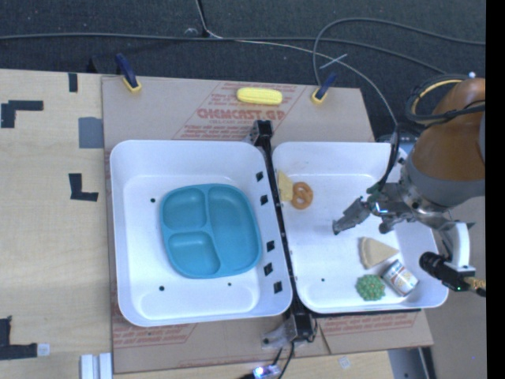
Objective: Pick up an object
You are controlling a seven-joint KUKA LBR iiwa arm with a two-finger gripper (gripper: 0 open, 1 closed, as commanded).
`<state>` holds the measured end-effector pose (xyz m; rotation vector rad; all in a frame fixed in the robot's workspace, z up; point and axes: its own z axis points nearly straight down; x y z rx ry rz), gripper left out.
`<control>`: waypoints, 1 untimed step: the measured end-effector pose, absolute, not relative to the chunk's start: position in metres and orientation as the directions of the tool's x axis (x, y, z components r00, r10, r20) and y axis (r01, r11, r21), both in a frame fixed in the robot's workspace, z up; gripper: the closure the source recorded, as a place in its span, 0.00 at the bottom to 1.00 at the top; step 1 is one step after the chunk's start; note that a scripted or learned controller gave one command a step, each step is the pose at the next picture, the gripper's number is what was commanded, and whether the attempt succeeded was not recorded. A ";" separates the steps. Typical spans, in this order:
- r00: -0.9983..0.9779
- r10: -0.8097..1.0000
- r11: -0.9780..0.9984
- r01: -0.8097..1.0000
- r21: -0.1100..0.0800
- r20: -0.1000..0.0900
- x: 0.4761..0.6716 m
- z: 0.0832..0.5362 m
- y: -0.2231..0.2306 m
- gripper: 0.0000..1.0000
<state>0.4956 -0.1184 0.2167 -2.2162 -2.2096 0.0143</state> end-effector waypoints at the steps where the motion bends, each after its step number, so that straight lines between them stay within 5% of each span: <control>1: -0.001 1.000 0.001 1.000 -0.002 0.000 0.498 0.223 -0.118 0.00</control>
